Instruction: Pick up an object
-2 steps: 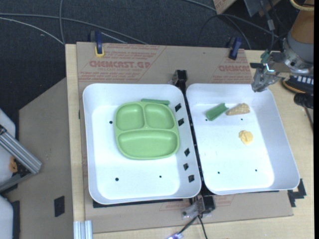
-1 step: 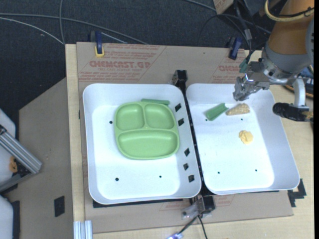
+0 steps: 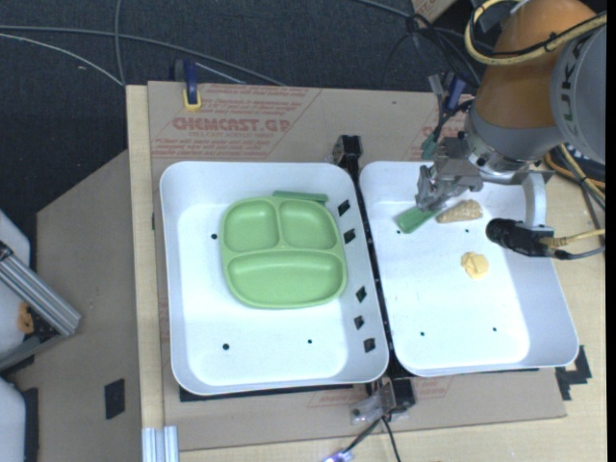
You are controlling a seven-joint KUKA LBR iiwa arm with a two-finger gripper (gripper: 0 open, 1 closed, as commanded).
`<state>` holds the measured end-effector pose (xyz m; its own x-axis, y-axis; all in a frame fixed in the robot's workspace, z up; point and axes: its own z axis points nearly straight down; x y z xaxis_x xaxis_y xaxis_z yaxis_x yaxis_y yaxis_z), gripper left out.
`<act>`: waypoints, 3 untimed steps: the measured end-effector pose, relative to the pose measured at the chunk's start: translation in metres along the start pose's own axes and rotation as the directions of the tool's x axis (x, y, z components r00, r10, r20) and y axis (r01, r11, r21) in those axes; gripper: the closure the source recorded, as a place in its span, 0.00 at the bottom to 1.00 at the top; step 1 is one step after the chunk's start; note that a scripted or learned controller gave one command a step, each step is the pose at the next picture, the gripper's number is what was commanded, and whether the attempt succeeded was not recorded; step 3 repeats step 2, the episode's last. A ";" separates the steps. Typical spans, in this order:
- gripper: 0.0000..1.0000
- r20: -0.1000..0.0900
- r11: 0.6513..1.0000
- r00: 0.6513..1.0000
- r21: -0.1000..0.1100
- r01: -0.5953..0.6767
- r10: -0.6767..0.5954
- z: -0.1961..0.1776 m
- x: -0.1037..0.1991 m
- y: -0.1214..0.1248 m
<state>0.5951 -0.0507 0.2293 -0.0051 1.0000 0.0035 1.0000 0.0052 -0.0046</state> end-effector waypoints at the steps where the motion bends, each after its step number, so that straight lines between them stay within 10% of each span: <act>1: 1.00 0.000 1.000 1.000 0.000 0.000 0.000 0.012 0.052 -0.016; 3: 1.00 0.001 1.000 1.000 -0.002 0.001 -0.001 0.001 0.112 -0.032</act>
